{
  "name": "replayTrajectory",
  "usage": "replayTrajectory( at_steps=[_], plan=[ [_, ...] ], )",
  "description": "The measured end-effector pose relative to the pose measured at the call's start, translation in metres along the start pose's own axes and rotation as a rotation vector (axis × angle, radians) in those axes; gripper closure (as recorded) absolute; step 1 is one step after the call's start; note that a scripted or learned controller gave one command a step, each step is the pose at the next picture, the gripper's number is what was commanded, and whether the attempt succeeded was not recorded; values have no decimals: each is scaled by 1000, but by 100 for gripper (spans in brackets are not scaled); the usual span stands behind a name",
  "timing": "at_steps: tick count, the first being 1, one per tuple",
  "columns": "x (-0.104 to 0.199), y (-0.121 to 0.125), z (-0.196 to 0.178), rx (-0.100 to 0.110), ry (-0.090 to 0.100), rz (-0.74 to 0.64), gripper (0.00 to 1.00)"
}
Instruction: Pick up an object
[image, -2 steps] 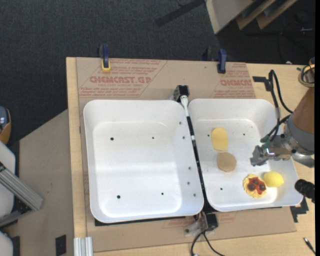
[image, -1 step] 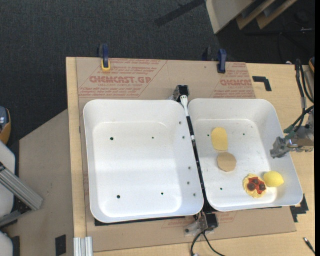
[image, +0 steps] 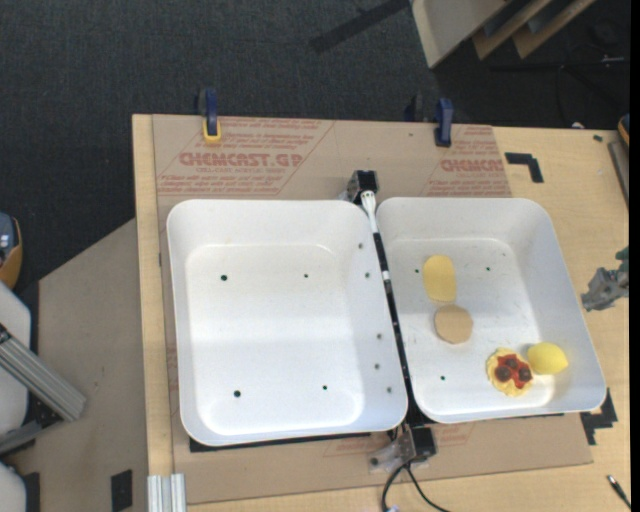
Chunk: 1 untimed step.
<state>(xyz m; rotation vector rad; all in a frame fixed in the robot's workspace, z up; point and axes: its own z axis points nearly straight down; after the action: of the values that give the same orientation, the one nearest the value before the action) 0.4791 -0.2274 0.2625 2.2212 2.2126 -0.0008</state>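
Note:
Several toy foods lie in the right bin (image: 520, 225). A pale yellow oval piece (image: 438, 277) sits near its middle, and a tan round cookie (image: 453, 325) lies just below it. Toward the near right corner, a yellow tart with red berries (image: 511, 371) touches a yellow lemon (image: 547, 357). A grey piece of the gripper (image: 603, 287) reaches in at the right edge of the view, just outside the right bin's rim. It stands apart from all the objects.
The left bin (image: 200, 300) sits beside the right one, with a black hinge strip (image: 385, 290) between them. Both rest on a brown board (image: 300, 150) held by two blue clamps (image: 209, 112) at the back. A cable (image: 405, 470) runs off the front edge.

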Motion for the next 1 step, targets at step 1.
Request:
replayTrajectory(
  at_steps=[1],
  plan=[
    [3, 0, -1, 1, 3, -4, 100]
  ],
)
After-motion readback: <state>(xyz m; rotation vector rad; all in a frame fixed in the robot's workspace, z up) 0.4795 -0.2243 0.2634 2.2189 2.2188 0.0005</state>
